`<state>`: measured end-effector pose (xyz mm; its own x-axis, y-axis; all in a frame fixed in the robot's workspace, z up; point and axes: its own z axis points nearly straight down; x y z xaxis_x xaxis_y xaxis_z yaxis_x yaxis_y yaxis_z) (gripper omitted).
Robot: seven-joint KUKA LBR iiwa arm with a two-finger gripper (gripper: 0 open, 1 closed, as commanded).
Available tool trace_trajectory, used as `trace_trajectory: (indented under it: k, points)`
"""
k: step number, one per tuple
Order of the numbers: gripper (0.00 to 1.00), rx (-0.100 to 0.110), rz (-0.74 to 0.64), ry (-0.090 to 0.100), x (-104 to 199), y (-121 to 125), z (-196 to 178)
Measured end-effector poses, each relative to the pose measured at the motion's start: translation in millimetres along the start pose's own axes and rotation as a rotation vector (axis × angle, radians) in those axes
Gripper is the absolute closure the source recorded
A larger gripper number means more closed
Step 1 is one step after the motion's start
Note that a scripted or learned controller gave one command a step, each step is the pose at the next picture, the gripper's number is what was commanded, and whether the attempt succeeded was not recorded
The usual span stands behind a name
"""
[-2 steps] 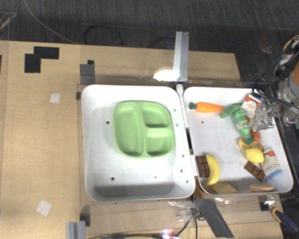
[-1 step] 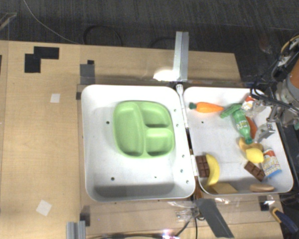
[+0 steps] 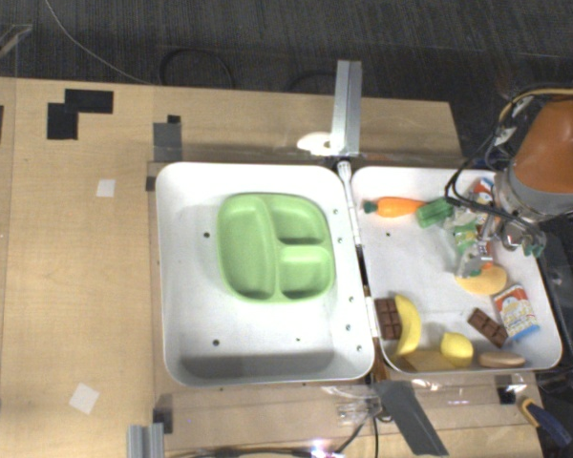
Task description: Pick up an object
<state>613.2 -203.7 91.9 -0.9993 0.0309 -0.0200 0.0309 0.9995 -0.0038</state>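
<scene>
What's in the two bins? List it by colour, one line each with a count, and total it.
Green: 1, divided plate
Orange: 1, carrot
Yellow: 3, banana, lemon, piece under the gripper
Brown: 2, chocolate bars
White and blue: 1, carton
Tan: 1, oblong
Total: 9

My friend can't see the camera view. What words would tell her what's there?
A grey robot arm's gripper hangs over the right white bin, which holds an orange toy carrot, a yellow toy banana and a yellow toy lemon. The left white bin holds a green divided plastic plate.
</scene>
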Motion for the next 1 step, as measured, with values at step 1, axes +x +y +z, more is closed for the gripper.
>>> trace_trajectory:
  k: [1]
  points:
    - [0.00,-0.002,-0.022,0.008,31.9,16.7,2.1]
